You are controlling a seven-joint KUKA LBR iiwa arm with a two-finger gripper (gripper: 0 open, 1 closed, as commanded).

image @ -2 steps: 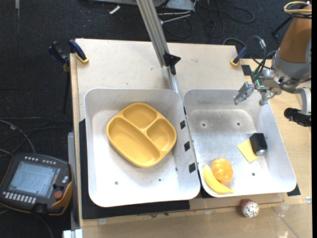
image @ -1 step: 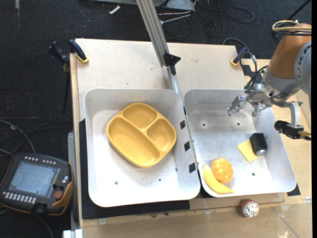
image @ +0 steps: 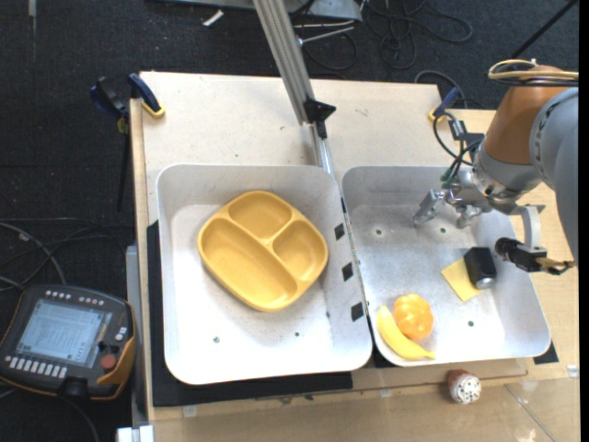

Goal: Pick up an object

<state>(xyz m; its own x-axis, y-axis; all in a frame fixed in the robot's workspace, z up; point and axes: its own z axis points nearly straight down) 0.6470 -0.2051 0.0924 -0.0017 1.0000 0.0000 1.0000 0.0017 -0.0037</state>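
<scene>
- Gripper point(image: 440, 212) sits in the upper part of the right bin point(image: 368, 247), right side of the frame, with the grey arm point(image: 534, 145) and its orange band coming in from the right edge.
- Fingers look splayed a little apart and pretty low over the bin floor, nothing between them as far as I can see.
- Stuff to grab is all lower in that same bin: orange ball-ish fruit point(image: 413, 314) near the bottom edge, touching a banana point(image: 398, 339) that curves along the rim just left and below it.
- Yellow flat square point(image: 457, 279) is lower right of the gripper, with a small black block point(image: 479, 266) overlapping its right corner.
- Left bin point(image: 184, 339) has a yellow divided plate point(image: 263, 248) roughly mid-frame, three compartments, nothing in them.
- Spotted little ball point(image: 465, 388) sits on the bench outside the right bin, bottom of frame.
- Teach pendant point(image: 64, 339) is on the floor at lower left.
</scene>
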